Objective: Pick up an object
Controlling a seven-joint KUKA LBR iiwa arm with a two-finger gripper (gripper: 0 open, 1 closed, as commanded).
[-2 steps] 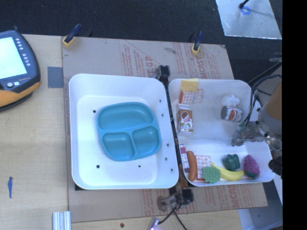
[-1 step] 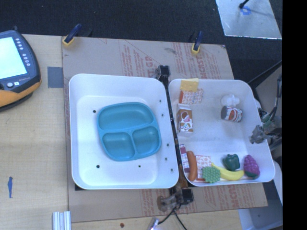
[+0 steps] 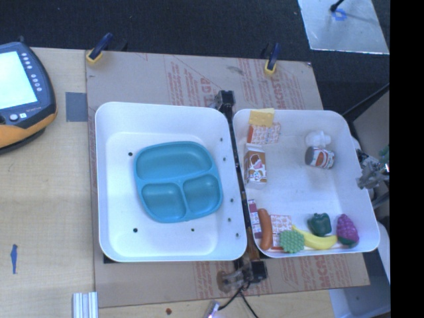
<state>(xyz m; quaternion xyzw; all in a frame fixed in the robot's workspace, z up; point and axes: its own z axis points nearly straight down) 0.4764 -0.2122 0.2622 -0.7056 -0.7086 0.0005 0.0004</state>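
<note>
End effector (image 3: 371, 175) is sitting at the right edge of the right bin (image 3: 344, 177), partly cut off by the frame, so I cannot tell its state or whether it has hold of anything. Right bin is holding the pickable stuff: can (image 3: 319, 157) near the top right, banana (image 3: 317, 241), green pepper (image 3: 319, 223) and grapes (image 3: 347, 230) along the near edge, hot dog (image 3: 265, 229) and small packets (image 3: 256, 166) along the left wall. Left bin (image 3: 112, 177) is carrying a blue divided plate (image 3: 177, 181), all sitting on the desk (image 3: 46, 211).
</note>
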